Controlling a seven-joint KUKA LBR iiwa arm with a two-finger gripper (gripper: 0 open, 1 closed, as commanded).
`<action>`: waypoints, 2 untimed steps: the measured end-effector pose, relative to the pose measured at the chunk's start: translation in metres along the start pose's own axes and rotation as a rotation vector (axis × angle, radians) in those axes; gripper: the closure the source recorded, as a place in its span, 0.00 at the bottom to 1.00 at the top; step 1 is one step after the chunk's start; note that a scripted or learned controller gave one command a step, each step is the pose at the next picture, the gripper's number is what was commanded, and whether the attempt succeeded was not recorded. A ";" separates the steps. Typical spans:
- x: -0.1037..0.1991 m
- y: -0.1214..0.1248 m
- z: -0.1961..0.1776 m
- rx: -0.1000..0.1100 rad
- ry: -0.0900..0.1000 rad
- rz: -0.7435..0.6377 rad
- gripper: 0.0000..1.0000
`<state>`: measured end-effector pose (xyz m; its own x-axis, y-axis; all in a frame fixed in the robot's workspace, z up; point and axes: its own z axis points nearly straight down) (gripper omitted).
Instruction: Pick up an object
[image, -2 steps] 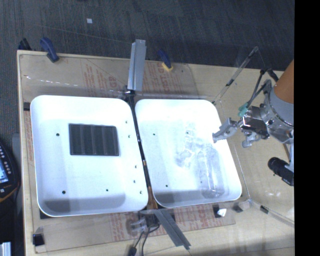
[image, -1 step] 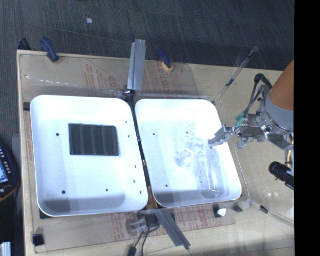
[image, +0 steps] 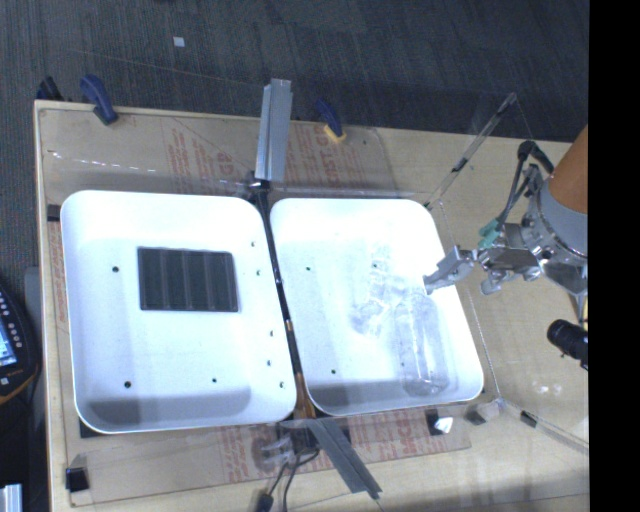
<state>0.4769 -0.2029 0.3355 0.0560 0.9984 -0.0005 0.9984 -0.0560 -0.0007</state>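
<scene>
A clear plastic bottle (image: 421, 348) lies in the right bin (image: 330, 230), near its right wall, running front to back. More small clear plastic pieces (image: 375, 295) sit just left of and behind it. A dark grey ridged rectangular block (image: 188, 279) lies flat in the left bin (image: 90, 330). My gripper (image: 447, 271) hangs over the right rim of the right bin, pointing left, just above and to the right of the bottle's far end. Nothing is visibly held in it.
A metal bar (image: 274, 130) stands at the back between the bins, and another strut (image: 340, 460) sits at the front. Blue clamps (image: 100, 100) hold the board's back edge. Cables and thin rods (image: 490, 130) run near the arm on the right.
</scene>
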 end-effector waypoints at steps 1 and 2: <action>-0.002 0.001 0.014 0.002 0.001 -0.031 0.00; 0.001 0.000 0.000 -0.001 0.000 -0.014 0.00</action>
<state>0.4772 -0.2018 0.3356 0.0418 0.9991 -0.0007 0.9991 -0.0418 0.0001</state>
